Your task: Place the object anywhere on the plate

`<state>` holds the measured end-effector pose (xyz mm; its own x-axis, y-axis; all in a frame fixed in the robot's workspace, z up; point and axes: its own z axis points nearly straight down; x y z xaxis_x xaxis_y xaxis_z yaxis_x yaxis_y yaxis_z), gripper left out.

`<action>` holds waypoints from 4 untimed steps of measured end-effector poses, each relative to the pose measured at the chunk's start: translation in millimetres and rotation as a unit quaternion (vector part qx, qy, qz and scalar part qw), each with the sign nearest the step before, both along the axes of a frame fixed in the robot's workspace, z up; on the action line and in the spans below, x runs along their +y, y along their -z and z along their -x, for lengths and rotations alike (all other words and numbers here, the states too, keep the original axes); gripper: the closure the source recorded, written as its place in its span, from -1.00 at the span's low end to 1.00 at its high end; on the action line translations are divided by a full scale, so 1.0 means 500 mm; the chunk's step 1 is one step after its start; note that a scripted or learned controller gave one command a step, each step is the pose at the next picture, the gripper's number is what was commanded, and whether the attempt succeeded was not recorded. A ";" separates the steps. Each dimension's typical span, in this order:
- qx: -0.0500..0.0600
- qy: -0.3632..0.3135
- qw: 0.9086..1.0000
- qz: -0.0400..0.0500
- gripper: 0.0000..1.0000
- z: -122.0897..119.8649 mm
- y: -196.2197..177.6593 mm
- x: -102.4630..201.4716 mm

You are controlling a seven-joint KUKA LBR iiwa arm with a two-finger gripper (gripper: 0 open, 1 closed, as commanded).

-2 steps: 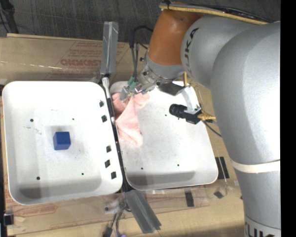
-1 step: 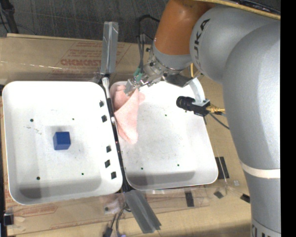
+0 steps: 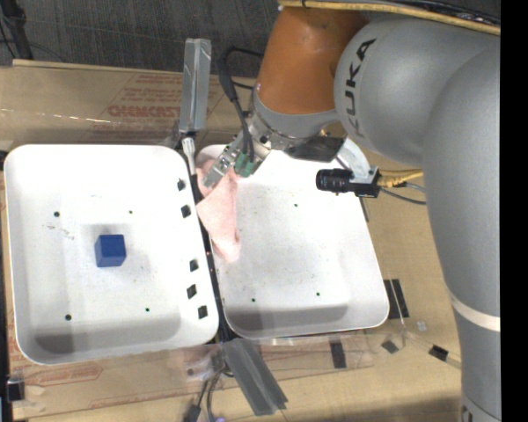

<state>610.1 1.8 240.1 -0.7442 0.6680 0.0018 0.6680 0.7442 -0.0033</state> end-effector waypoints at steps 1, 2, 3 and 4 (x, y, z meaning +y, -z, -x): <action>0.000 -0.202 0.979 -0.001 1.00 0.051 0.006 0.063; 0.000 -0.360 0.933 -0.001 1.00 0.101 -0.003 0.156; 0.000 -0.363 0.932 -0.001 1.00 0.168 0.017 0.232; 0.000 -0.362 0.932 -0.001 -1.00 0.168 0.016 0.231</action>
